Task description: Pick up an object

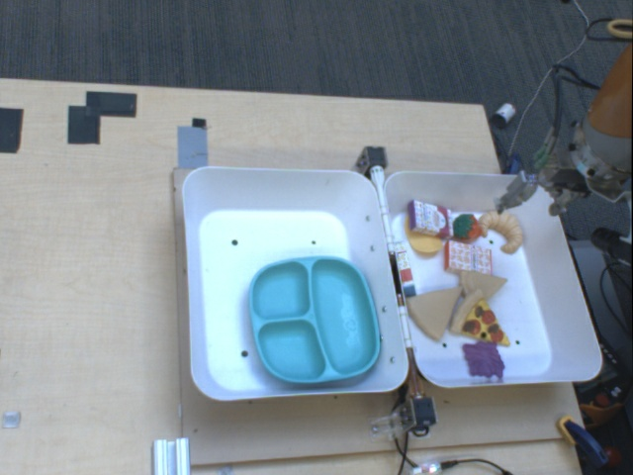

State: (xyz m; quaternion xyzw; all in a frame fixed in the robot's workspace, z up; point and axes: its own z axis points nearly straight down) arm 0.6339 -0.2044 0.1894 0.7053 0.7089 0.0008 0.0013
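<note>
Purple toy point(483, 360) sat nearest, right bin point(569, 265), beside pizza slice point(485, 322); gripper point(537, 192) hovered at far edge, jaws spread, empty, likely lining up on croissant point(504, 230); blue tray point(315, 319) in left bin point(213, 216).

small toys are heaped in the right bin point(564, 295): a croissant point(505, 230), a strawberry point(465, 228), a yellow disc point(426, 243), a red-checked packet point(467, 257), a pizza slice point(484, 322) and a purple lump point(483, 360).
</note>
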